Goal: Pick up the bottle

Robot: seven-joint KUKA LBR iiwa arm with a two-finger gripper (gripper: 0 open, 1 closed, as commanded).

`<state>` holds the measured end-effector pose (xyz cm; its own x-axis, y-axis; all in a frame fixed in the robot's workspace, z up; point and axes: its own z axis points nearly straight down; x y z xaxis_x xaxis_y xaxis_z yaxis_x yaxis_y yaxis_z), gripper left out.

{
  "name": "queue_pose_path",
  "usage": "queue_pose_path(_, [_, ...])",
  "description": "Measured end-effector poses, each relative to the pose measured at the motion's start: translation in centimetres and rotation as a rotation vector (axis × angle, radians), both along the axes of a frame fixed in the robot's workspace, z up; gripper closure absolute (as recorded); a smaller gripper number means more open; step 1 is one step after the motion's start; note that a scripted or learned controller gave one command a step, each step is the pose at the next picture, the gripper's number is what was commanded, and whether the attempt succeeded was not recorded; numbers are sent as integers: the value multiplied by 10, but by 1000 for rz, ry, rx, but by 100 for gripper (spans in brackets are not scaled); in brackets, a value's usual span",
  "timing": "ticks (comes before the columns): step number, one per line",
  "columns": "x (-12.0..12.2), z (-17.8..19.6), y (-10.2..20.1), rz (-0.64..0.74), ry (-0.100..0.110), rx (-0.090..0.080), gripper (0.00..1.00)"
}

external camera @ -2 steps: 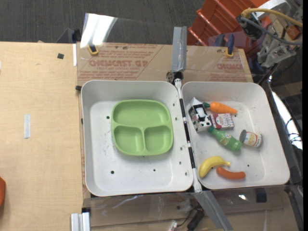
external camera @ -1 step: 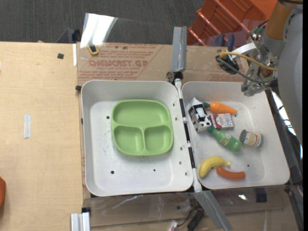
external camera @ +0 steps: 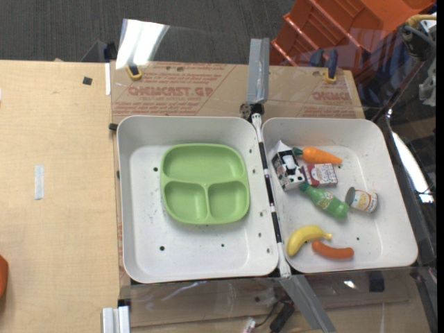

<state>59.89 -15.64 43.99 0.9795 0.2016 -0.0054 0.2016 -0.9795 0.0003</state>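
Observation:
A small green bottle lies on its side near the middle of the right bin, its neck pointing up-left. Its upper end touches a small milk carton and a red and white box. A can lies just to the right of the bottle's base.
A carrot lies at the back of the right bin. A banana and a red sausage lie toward its front. The left bin holds a green divided plate. Cardboard lies behind both bins.

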Motion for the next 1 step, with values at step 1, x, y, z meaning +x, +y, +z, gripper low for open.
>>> queue_pose_path(1, [3,-168,-56,-1,1,1,100])
